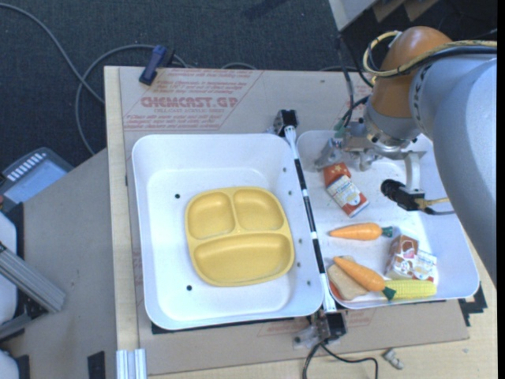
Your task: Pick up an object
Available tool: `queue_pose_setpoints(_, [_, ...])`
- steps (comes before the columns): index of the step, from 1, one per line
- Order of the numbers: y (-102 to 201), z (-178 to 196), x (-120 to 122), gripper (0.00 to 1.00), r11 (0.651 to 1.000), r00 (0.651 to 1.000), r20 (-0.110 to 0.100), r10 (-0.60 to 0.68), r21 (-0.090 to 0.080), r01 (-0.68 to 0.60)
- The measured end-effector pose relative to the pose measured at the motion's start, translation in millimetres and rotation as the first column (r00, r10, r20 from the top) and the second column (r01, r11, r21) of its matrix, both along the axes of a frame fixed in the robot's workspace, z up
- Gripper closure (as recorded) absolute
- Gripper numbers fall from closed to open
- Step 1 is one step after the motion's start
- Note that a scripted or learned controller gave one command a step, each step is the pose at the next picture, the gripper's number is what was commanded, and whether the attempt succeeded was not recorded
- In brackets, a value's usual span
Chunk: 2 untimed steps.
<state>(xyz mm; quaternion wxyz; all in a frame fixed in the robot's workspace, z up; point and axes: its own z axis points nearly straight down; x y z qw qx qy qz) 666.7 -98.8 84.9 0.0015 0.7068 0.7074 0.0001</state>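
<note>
My gripper (342, 153) hangs low over the far end of the right bin (458, 259), under the arm's orange band. Just in front of it lies a small red and white carton (346, 190), its far end close to the gripper; I cannot tell whether they touch. Nearer the front lie an orange carrot (357, 231), a second carrot (361, 275) on a slice of bread (342, 284), a yellow corn cob (412, 289) and a brown and white snack packet (407, 258).
The left bin (158, 212) holds a yellow divided plate (237, 235). A black clip (286, 120) sits at the far end of the rim between the bins. The grey arm covers the bench's far right.
</note>
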Motion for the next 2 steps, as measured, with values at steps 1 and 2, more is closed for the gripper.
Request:
queue_pose_setpoints(1, [0,11,1,1.00,1.000,1.000,0.003,0.001,-0.002,-0.001])
queue_pose_setpoints(2, [61,101,-41,1.00,1.000,1.000,-0.001,0.000,0.003,0.000])
